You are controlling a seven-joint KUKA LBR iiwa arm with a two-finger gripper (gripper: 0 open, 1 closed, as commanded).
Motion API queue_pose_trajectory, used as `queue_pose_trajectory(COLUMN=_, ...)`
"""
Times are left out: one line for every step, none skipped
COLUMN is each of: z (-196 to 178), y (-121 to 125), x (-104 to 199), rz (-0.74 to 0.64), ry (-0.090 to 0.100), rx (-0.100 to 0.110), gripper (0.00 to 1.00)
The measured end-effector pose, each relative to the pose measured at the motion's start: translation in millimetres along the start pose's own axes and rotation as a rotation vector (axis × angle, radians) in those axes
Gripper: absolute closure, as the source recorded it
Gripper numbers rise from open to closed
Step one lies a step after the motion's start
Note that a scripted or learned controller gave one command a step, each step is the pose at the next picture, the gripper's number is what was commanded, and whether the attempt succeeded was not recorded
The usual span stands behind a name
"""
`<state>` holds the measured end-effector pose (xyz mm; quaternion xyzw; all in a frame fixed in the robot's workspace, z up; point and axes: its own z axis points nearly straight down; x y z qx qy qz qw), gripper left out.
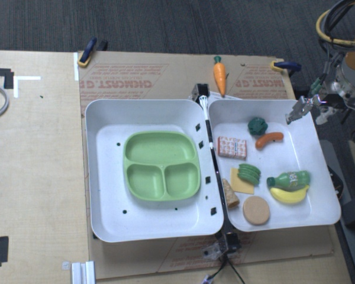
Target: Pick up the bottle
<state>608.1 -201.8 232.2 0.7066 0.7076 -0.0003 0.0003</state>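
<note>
Nearest the camera sits the round tan disc (256, 210), at the front of the right bin (319, 152), and from there the eye goes up to the thing that matters: the green bottle (289, 179), lying on its side at about four o'clock in that bin, its cap end pointing toward nine o'clock. A banana (289, 194) lies tight against the bottle at its six o'clock side, seemingly touching. At the bottle's nine o'clock, near but apart, a ridged green vegetable (248, 173) rests on a yellow cheese slice (242, 183). Further off toward eleven o'clock lie a sausage (268, 139), a dark green broccoli piece (257, 125) and a small printed box (232, 147). The left bin (100, 158) holds a green divided plate (162, 165), and a toy carrot (219, 76) lies on the cardboard beyond both bins. The gripper (300, 108) hangs at the right bin's far right corner, about one o'clock from the bottle and well apart from it; it has hold of nothing, and at this size I cannot tell how its jaws stand. To my eye this is the approach step, with no grasp begun. The next move calls for travelling toward five o'clock, lining up across the bottle's narrow width, and descending without catching the banana.
</note>
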Motion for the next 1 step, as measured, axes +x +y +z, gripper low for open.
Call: queue_pose_trajectory(z=-9.8, y=0.5, x=-0.2, rz=-0.003, ry=-0.002, rx=-0.001, gripper=1.0)
